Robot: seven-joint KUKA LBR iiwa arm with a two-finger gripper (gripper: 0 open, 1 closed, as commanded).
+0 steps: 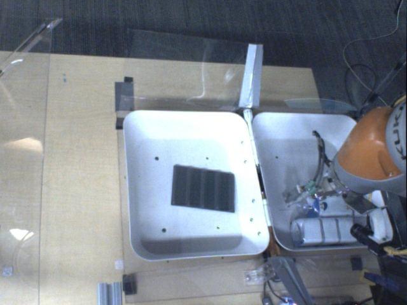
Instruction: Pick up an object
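Two shallow white bins sit side by side on the counter [76, 189]. The left bin [146, 132] carries a dark ribbed rectangular pad [203, 187] lying flat near its middle, well apart from the arm. The right bin [286, 135] is where the work is going on: the arm [369, 151], grey with its orange band, reaches low into that bin's near half.

Below the wrist, the jaws [316, 192] are down among a small clutter of parts with green and blue flecks, just above a pale ribbed cylinder [321, 229], possibly a bottle or can on its side, which lies along the bin's near wall. That cylinder looks like the likeliest thing to be picked, though the clutter makes this uncertain.

How far the jaws are spread, and whether anything sits between them, I cannot tell; the wrist and cabling hide that part.

As a judgement, the reach into the bin is done and the arm is at grasping height. What is left is a confirmed grip and the lift clear of the bin; the cylinder appears to rest on the bin floor, so the pick itself does not look done.
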